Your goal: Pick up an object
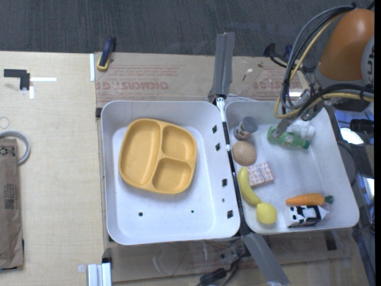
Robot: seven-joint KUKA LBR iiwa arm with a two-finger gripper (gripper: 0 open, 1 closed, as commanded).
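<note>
My gripper [285,126] reaches down into the back of the right bin [345,186], right over a green and white bottle [290,138] lying on its side. It stands at or just above the bottle's left end, and contact is unclear. Other items share that bin: a small grey cup [247,124], a round brown ball [243,153], a pink-and-white box [260,174], a banana [247,187], a lemon [266,213], a carrot [306,200] and a black-and-white carton [305,215].
The left bin [113,195] holds a yellow divided plate [158,155]. Cables and the orange band [348,37] of the arm hang over the right bin's back right corner. A brown bag [9,201] lies on the bench at far left.
</note>
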